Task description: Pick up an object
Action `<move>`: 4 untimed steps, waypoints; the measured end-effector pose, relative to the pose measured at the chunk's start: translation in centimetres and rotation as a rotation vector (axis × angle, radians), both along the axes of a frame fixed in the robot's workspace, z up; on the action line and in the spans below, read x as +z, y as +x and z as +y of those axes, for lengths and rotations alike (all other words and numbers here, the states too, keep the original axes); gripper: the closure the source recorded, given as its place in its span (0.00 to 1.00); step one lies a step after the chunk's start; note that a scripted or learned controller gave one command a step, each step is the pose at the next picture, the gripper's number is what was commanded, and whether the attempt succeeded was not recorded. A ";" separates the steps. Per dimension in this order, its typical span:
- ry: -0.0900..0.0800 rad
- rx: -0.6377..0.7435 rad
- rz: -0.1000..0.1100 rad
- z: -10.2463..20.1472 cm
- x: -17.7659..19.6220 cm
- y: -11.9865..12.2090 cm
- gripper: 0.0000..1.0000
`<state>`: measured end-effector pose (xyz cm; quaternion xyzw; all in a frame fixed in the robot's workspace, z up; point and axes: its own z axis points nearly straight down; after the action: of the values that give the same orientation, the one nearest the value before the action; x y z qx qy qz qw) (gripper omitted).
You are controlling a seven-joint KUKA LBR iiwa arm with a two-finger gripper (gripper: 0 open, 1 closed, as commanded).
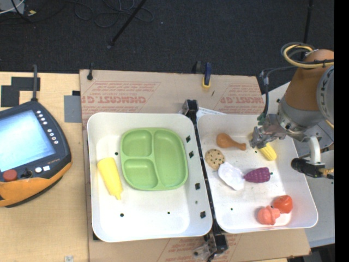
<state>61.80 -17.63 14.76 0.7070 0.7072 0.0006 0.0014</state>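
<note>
Yellow corn piece (268, 153) seemingly beneath gripper (260, 141)

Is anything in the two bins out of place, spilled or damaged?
Nothing stands out. The tray lies flat in the left bin beside a yellow toy; the right bin's toy foods lie loose, none visibly broken.
</note>
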 end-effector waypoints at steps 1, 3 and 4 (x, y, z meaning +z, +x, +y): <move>0.000 0.000 -0.002 0.2 6.3 -0.1 1.00; 0.004 0.003 0.006 5.5 8.5 -1.7 1.00; 0.004 0.003 0.009 10.3 7.3 -4.5 1.00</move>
<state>57.27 -7.31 22.03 0.7062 0.7080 -0.0013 -0.0035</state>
